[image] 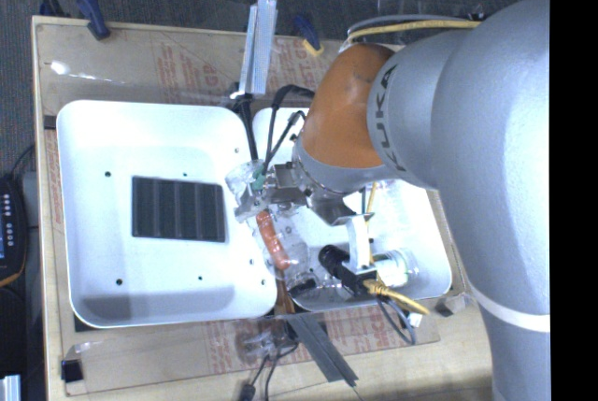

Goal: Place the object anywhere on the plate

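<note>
The plate point(177, 207) is a dark grey ribbed rectangle lying flat in the middle of the left white bin point(93, 147). My gripper point(280, 250) hangs over the divide between the two bins, just right of the plate and apart from it. A small orange-brown elongated object point(270, 238) shows right at the gripper, over the left bin's right rim. Whether it is gripped I cannot tell. A small pale greenish piece point(252, 175) sits close above it by the wrist. The arm point(448, 137) covers most of the right bin.
The right bin point(430, 250) shows only as a strip under the arm. An upright grey bar point(259, 44) stands at the back between the bins. Blue clamps point(92, 14) hold the bench's far edge. White floor surrounds the plate in the left bin.
</note>
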`<state>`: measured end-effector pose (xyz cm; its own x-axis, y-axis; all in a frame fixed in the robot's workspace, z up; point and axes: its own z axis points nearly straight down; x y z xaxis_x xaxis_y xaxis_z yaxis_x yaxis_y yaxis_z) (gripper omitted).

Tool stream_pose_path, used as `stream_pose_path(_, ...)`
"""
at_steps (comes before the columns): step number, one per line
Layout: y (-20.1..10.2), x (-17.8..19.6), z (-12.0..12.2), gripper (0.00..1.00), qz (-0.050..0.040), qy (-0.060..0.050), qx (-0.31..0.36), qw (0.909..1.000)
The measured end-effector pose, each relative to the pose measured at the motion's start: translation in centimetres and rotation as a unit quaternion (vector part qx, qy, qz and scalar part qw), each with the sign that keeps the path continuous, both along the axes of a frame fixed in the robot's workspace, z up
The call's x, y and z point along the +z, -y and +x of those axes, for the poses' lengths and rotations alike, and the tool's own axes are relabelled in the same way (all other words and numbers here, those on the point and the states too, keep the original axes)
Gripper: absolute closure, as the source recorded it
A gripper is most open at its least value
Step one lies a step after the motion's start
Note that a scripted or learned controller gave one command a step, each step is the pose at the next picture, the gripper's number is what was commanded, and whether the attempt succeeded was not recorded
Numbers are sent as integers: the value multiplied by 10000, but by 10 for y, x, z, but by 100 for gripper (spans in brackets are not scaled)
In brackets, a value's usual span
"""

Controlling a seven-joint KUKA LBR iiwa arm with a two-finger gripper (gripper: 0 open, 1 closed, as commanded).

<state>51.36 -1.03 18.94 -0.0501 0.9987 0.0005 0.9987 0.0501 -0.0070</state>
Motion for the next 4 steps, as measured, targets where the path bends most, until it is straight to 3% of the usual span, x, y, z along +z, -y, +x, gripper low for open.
stream_pose_path(1,-9,2,67,100,3,23,1368,9906)
stream_pose_path(2,-59,1,43,100,14,4,2656,9641)
stream_pose_path(3,-29,33,107,100,11,30,3101,9507)
stream_pose_path(4,-72,1,60,100,16,9,3475,9377)
